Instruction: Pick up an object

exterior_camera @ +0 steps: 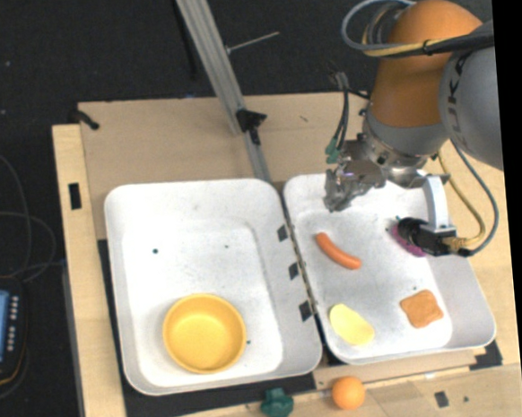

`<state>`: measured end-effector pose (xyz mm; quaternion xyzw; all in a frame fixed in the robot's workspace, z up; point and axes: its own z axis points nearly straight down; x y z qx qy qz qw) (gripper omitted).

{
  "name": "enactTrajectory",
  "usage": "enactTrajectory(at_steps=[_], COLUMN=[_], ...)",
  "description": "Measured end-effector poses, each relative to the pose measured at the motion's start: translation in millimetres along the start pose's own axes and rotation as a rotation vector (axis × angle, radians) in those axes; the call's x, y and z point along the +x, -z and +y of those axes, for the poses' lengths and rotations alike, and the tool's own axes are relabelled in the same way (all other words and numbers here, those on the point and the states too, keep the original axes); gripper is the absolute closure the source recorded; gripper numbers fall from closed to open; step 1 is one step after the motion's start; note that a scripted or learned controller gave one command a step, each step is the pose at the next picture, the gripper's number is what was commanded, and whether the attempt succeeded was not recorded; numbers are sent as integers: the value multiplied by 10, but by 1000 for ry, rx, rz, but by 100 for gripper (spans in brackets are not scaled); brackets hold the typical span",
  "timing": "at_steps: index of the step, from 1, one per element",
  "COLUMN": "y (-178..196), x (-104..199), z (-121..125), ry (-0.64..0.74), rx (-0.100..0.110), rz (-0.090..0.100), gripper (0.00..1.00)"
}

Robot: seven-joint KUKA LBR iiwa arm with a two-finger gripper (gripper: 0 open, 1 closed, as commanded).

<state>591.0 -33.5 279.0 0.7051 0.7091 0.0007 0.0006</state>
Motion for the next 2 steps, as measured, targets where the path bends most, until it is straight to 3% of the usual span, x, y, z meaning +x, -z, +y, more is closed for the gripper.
enactTrajectory(at_steps=[2], y=[-162], x=[812], z=[132], ry=[-1], rx=[0], rz=[0], gripper=[100])
